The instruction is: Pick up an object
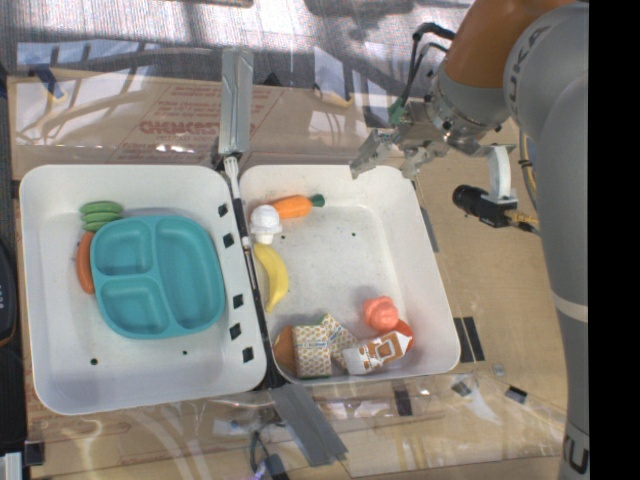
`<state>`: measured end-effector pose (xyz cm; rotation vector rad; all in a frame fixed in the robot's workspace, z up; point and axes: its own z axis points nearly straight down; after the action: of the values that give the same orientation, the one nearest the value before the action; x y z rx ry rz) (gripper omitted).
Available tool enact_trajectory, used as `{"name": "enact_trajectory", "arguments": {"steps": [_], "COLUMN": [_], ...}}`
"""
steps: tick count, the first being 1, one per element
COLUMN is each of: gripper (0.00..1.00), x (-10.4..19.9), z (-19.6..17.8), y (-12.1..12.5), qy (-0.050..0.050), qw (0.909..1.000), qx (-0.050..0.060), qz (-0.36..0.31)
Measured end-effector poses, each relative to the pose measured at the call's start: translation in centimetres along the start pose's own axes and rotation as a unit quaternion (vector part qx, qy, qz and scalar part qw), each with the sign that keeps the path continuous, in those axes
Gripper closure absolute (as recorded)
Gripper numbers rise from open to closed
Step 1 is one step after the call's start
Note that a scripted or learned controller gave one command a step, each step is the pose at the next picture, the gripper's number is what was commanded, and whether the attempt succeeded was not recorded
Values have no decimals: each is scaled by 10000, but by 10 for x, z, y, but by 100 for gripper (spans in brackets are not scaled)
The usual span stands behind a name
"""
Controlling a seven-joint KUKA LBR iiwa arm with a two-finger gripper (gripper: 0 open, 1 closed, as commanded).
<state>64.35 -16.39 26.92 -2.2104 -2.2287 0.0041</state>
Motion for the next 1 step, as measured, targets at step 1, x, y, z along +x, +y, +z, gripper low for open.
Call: {"name": "enact_trajectory", "arguments": {"steps": [1], "gripper": [0], "x": [29], "z": [101], "y": [13], "qy": [1], "qw": [9999], "qx": [7], "qz": [-127]}}
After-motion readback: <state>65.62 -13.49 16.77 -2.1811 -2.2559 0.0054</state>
